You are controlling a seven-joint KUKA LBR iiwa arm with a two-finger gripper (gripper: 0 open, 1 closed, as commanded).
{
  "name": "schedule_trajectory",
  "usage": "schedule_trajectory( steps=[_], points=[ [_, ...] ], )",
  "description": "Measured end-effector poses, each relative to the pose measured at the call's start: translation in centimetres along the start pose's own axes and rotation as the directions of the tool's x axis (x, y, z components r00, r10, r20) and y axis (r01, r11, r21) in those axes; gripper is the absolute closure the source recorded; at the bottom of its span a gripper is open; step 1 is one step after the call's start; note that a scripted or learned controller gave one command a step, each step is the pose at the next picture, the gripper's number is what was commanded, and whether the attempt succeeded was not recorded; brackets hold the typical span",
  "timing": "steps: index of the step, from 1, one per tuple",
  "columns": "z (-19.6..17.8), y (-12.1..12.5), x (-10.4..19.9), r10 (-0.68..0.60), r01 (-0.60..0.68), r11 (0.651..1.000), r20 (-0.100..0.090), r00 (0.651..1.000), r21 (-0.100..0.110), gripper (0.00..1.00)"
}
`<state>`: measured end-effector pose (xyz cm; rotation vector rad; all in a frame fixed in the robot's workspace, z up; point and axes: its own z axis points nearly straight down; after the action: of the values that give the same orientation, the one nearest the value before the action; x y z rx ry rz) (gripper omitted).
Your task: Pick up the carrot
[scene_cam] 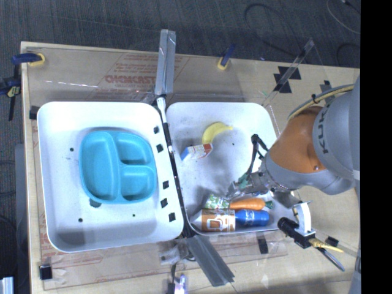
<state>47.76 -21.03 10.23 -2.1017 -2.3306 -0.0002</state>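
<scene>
Two shallow white bins sit side by side on the bench. The left bin (55,164) holds a blue divided tray (117,165) near its middle. In the right bin (245,112), a yellow banana (215,131) lies toward the upper middle, with a small white and red carton (196,152) just below and left of it. Along the bin's lower edge lies a bottle (236,220) with an orange label and a blue end, on its side. The carrot (247,204) rests just above that bottle, lying roughly level, its orange body pointing right and touching or nearly touching the bottle. A green, crinkled packet (216,201) sits just left of the carrot. The arm (306,149) enters from the right of the frame, its orange band above the wrist, and the gripper (250,183) hangs low in the lower right of the right bin, directly over the carrot's upper side. Whether it is wide, narrow or closed on anything cannot be told, as the wrist and dark parts crowd that spot.
</scene>
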Motion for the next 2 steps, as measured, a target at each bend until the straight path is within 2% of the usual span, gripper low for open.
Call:
schedule_trajectory(
  steps=[1, 2],
  points=[
    [0.0, 0.0, 0.0, 0.000, 0.000, 1.000, 0.001, 1.000, 0.000, 0.00],
    [-8.9, -0.1, 0.0, -0.008, 0.008, 1.000, 0.002, 1.000, -0.002, 0.00]
  ],
)
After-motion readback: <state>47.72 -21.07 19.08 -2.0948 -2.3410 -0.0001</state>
